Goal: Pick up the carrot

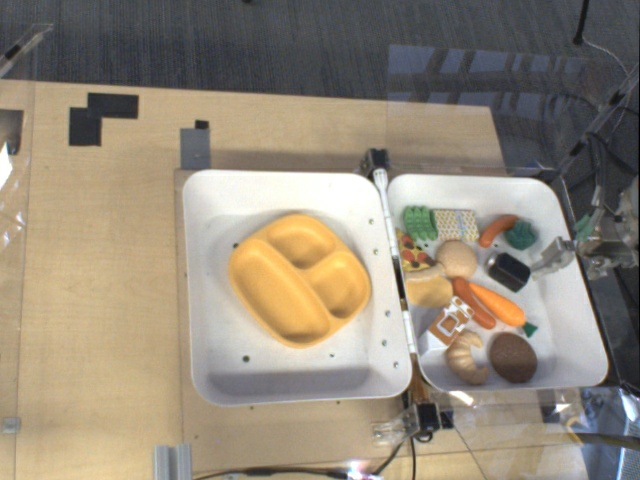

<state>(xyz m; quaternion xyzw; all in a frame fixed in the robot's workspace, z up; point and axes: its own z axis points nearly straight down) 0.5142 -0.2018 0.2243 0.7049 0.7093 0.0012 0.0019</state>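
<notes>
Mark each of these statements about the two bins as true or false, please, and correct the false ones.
1. The carrot lies in the right bin. True.
2. The yellow divided plate sits in the right bin. False: it sits in the left bin.
3. The gripper holds the carrot. False: it is at the right bin's right side, apart from the carrot, which lies among the other items.
4. The green block is near the right bin's upper left corner. True.
5. The brown round item is in the left bin. False: it is in the right bin, below the carrot.
</notes>
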